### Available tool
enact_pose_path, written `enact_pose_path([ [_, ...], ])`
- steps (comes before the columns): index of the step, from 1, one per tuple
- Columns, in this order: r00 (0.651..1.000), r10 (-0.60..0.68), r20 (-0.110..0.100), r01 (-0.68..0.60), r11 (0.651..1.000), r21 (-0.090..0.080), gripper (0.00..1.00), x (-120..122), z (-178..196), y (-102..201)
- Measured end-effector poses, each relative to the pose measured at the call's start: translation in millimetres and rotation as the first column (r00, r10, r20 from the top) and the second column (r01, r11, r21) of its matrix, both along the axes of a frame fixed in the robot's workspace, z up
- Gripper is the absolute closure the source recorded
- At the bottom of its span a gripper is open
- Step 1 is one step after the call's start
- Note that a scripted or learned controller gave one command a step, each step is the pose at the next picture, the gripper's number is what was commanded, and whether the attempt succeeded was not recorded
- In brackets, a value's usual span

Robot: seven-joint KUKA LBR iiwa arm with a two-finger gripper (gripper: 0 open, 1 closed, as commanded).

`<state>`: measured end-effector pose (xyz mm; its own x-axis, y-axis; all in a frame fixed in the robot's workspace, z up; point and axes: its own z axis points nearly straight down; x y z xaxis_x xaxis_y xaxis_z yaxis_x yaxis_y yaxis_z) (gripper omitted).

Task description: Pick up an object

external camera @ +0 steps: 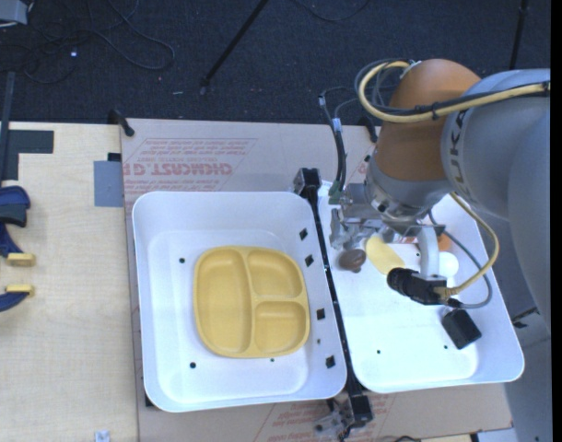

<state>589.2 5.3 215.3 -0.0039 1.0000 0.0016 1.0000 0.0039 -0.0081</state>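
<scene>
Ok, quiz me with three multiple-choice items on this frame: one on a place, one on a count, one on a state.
1. Where does the yellow tray lie?
A. left bin
B. right bin
C. on the wooden bench

2. How many compartments does the yellow tray have?
A. two
B. three
C. five

3. How does the black block stand to the end effector?
A. held in it
B. touching it
C. lying apart from it in the right bin

Answers:
1 A, the tray rests on the floor of the left bin.
2 B, its ridges mark off three wells.
3 C, the block lies nearer the bin's right corner, away from the end effector.
</scene>
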Motion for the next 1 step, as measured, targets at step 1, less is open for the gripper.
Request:
enact_pose_path([
  [1,1.000,0.001,0.003,-0.001,1.000,0.000,1.00,4.0,11.9,49.0],
])
